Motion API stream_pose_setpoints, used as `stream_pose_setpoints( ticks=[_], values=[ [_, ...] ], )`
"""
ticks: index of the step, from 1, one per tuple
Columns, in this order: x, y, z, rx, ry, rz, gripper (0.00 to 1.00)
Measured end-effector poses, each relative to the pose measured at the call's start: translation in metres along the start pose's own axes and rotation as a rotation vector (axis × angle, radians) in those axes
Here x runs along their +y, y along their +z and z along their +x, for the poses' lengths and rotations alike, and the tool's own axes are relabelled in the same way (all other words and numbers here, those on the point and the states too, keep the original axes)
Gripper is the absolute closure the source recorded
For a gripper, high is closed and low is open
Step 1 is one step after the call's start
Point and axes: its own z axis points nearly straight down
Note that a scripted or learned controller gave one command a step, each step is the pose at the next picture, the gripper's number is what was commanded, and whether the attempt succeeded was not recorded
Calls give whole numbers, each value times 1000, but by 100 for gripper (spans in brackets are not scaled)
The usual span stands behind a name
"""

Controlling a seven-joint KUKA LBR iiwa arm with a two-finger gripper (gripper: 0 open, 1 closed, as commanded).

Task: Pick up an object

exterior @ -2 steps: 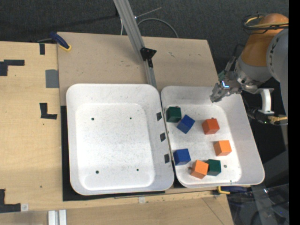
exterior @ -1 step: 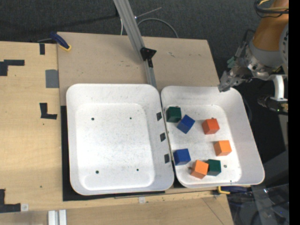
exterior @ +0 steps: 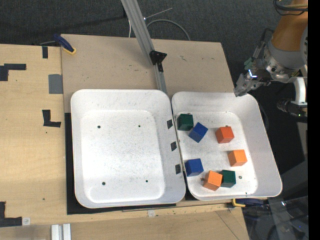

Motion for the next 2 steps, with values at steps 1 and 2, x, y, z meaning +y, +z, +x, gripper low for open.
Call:
stream_pose_setpoints(
  ticks=[1, 2],
  values=[
    [3, 11, 56, 1, -5, 3, 100],
    [5, 2, 115, 2, -6, 1, 100]
  ],
)
